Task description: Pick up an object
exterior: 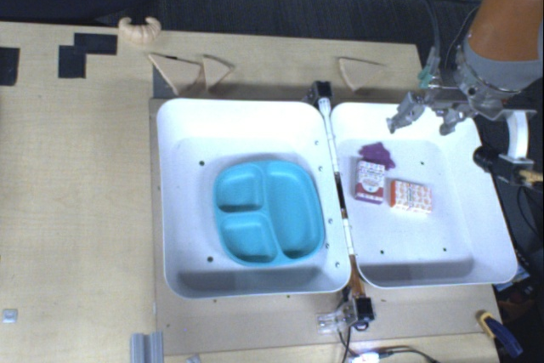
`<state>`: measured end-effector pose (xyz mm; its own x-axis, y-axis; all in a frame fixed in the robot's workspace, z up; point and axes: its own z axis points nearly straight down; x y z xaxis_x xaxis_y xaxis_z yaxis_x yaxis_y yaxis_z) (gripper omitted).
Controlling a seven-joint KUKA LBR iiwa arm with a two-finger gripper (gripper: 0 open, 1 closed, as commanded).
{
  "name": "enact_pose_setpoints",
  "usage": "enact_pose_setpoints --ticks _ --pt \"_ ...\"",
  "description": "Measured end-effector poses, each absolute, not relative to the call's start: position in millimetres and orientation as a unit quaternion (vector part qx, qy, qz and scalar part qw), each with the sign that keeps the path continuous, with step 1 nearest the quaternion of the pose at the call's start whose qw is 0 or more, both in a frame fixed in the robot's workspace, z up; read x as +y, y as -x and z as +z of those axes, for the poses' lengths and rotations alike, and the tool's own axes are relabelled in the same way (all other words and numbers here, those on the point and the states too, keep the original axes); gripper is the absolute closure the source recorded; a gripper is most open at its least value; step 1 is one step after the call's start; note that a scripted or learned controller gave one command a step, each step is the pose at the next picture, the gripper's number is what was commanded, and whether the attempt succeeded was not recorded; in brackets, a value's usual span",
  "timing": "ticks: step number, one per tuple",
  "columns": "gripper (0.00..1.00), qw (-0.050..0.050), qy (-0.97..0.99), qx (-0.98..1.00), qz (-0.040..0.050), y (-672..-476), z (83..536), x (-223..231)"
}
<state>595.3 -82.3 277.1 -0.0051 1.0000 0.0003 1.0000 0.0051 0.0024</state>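
Over the far edge of the right bin (476,259), the gripper (423,116) hangs with its two fingers spread apart and nothing between them.

On that bin's floor, below the gripper and apart from it, lie three small things: a purple object (375,154), a red-and-white packet (370,181) touching its near side, and an orange-and-white box (411,196) just beside the packet on the right. The left bin (183,183) holds a blue divided tray (269,212) with three compartments. The arm's orange band (508,4) shows at the upper right.
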Motion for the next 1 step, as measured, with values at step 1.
enact_pose_setpoints --ticks 1 --pt "0.0 -0.001 -0.706 0.708 -0.0001 -610.9 114.8 -108.9"
